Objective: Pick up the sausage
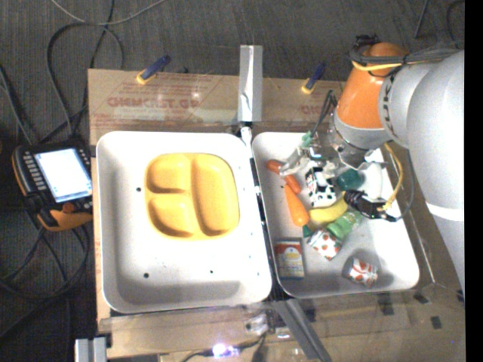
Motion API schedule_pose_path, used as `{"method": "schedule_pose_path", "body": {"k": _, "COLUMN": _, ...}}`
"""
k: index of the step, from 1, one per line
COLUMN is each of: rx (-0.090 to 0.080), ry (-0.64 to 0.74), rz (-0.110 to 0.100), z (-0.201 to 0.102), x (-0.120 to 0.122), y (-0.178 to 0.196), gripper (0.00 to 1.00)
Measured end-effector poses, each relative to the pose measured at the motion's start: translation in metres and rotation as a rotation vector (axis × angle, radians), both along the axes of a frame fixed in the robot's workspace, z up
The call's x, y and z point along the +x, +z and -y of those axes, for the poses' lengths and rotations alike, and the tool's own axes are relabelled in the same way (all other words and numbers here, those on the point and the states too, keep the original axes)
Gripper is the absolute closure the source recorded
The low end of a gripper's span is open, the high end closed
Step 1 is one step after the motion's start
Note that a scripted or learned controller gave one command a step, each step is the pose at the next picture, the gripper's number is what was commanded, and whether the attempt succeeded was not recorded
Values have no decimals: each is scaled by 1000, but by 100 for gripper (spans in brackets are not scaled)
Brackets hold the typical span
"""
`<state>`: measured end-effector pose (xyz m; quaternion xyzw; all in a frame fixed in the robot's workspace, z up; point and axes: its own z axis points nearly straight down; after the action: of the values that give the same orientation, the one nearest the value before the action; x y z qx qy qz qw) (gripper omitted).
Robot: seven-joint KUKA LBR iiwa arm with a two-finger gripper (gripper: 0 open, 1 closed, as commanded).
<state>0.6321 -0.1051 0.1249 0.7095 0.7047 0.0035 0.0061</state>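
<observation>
Sausage [296, 200] is lying in right bin [392, 266], beside banana [326, 214]. Hand [323, 168] is hovering just above; grip state: cannot tell. Advising a straight descent, straddling the sausage's middle, clear of banana.

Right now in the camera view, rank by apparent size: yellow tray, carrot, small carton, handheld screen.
1. yellow tray
2. handheld screen
3. and 4. carrot and small carton: too alike to rank.
</observation>
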Motion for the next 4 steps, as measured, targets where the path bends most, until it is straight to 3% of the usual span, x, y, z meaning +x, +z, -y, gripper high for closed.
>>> {"method": "schedule_pose_path", "body": {"k": 1, "rx": -3, "ry": 160, "rz": -2, "z": -3, "x": 24, "y": -22, "gripper": 0}}
{"method": "schedule_pose_path", "body": {"k": 2, "rx": 0, "ry": -3, "rz": -2, "z": -6, "x": 19, "y": -35, "gripper": 0}}
{"method": "schedule_pose_path", "body": {"k": 3, "rx": 0, "ry": -3, "rz": -1, "z": -7, "x": 19, "y": -25, "gripper": 100}}
{"method": "schedule_pose_path", "body": {"k": 4, "rx": 1, "ry": 148, "rz": -14, "z": -86, "x": 36, "y": 59, "gripper": 100}}
